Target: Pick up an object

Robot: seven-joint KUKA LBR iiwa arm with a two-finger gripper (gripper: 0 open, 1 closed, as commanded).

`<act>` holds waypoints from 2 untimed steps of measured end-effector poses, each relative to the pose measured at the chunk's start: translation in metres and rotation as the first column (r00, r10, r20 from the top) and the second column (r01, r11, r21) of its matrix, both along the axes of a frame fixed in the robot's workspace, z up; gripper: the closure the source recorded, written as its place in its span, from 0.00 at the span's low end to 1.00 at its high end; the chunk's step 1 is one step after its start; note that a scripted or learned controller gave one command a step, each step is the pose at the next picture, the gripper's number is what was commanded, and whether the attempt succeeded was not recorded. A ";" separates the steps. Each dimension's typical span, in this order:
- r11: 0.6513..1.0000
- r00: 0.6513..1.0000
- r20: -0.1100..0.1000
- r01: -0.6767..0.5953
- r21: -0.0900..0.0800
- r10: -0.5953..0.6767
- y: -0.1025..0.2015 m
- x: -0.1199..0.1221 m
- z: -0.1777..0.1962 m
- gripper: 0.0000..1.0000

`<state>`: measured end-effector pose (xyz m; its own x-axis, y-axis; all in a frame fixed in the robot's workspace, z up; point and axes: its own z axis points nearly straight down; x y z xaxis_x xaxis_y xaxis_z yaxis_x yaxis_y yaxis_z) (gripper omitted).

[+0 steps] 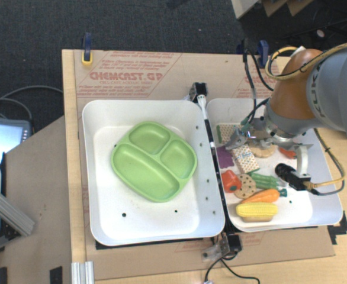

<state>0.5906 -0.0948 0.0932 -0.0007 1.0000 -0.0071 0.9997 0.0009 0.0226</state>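
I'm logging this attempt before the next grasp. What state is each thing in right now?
green divided plate: flat, right way up, alone in the left bin.
corn cob: lying on its side near the right bin's front edge.
carrot: lying just behind the corn.
pincer: low over the toy food in the right bin, nothing visibly held.

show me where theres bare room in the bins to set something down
Left bin: bare floor rings the green plate, widest along the near edge and the near left corner. Right bin: crowded, with toy food such as the corn and carrot packed under the arm; just a small strip by its near right rim.
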 end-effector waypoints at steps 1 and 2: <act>1.000 1.000 -0.001 -0.002 0.003 0.002 -0.002 -0.002 0.000 0.00; 1.000 1.000 0.003 0.000 0.000 0.000 -0.004 -0.001 0.011 1.00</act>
<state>0.5895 -0.0985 0.1045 -0.0005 1.0000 -0.0074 0.9997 0.0007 0.0258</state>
